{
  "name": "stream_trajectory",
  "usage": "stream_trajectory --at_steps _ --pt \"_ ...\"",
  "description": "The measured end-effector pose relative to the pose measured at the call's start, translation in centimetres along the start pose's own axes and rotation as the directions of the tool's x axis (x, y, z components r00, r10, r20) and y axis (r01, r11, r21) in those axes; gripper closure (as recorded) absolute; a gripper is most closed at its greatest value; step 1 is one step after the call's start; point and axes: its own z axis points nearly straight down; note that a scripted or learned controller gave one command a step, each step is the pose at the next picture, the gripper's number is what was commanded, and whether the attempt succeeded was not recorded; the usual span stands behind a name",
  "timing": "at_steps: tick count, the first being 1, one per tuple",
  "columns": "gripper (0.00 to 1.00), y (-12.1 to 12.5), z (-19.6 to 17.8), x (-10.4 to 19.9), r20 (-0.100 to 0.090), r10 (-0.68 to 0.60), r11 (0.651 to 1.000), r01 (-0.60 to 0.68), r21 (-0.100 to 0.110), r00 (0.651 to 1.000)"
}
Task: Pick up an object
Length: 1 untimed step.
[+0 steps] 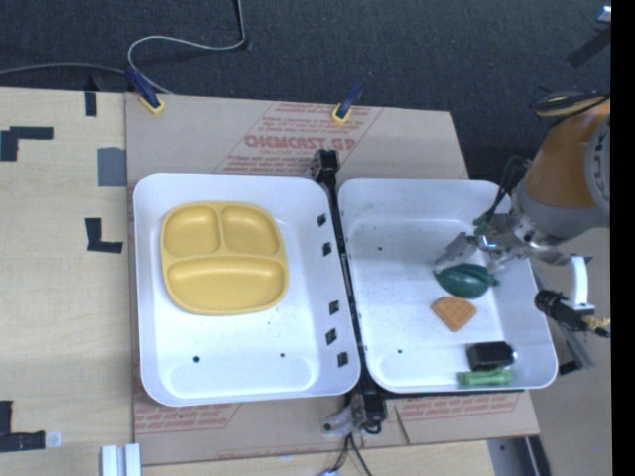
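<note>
Objects: one green (464, 281), one cracker (453, 312)

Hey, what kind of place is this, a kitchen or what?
Probably a robotics lab bench, not a kitchen: two white bins clamped onto cardboard, a grey-and-orange arm's end effector over a teal object, and loose cables.

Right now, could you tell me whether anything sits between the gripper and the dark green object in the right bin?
Nothing visible does. The gripper is directly over the dark green object, at its upper edge. The tan cracker lies just below it, apart.
</note>
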Motion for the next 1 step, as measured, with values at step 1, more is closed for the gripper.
stream_trajectory --at_steps 1 --pt "0.0 2.4 4.78 2.47 0.002 -0.003 1.0 0.003 -0.015 1.0"
